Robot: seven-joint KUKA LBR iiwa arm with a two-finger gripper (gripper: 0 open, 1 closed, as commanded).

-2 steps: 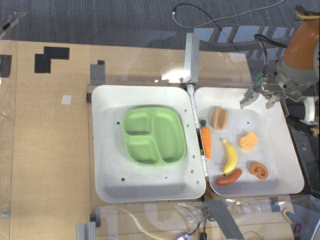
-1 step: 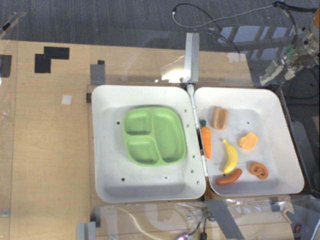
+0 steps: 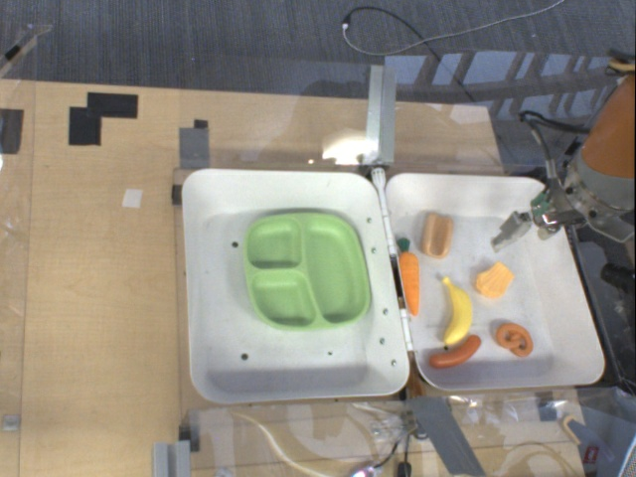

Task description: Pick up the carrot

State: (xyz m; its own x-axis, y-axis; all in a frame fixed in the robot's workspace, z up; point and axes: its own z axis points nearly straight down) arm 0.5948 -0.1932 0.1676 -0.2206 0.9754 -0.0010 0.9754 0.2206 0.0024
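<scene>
White right bin (image 3: 586, 311): carrot (image 3: 408, 280) by left wall, fingers (image 3: 515, 229) spread, apart.

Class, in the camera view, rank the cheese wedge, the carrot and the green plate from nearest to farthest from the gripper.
Measured from the gripper at the right bin's upper right:
1. Cheese wedge, just below-left of it in the right bin.
2. Carrot, against the right bin's left wall.
3. Green plate, in the middle of the left bin.

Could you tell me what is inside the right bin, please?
The right bin holds a carrot along its left wall, a bread piece, banana, sausage, pretzel and orange cheese-like chunk. Nothing looks covered.
</scene>
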